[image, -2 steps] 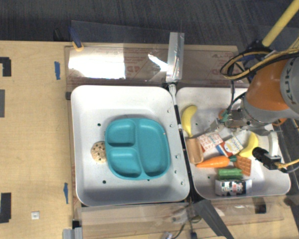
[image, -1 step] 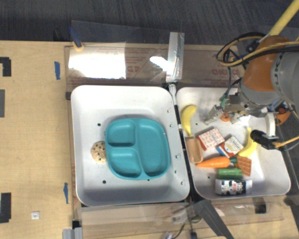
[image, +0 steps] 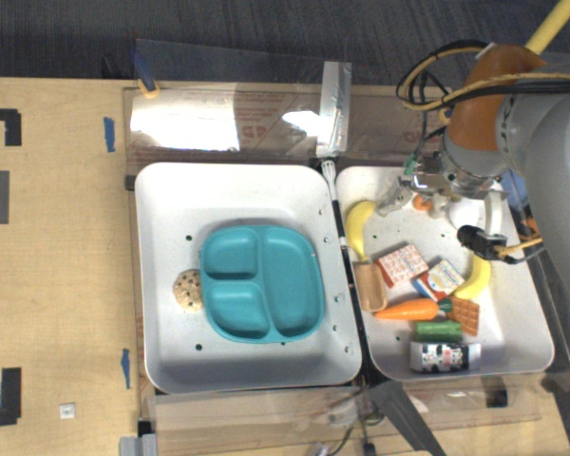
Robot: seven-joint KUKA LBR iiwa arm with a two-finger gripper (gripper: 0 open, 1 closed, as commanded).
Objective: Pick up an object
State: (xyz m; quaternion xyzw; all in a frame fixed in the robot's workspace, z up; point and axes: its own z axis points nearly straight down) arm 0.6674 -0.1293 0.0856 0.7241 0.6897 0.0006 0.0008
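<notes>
So, not much to report yet on my end: nothing's been picked up as far as I can see. The arm (image: pixel 513 112) is in from the right and hanging over the back of the right bin (image: pixel 532 350), with the pincer (image: pixel 427 193) down near the rear wall, just above the bare white floor there. Whether it's open or closed I honestly cannot tell, the wrist and cables are blocking it from this angle, and I see nothing in it. All the candidates are sitting in that bin: a banana (image: pixel 358 228) against the left wall, close to the pincer but not touching it from what I can make out, a second banana (image: pixel 477 275) over toward the right, a small red-and-white box (image: pixel 400 264) in the middle with another little box (image: pixel 444 277) beside it, a carrot (image: pixel 413 310) lying flat below those, a green thing (image: pixel 438 330) just under the carrot, a waffle (image: pixel 467 317) next to it, and a can (image: pixel 444 354) on its side at the front. The left bin (image: pixel 161 207) has a teal tray (image: pixel 263 283) and a cookie (image: pixel 188 289) tucked against the tray's left edge, well away from the arm. My read is we're at the approach stage, so the descent, the grab and the lift are all left. The left banana looks like the nearest target, but that's my guess.
</notes>
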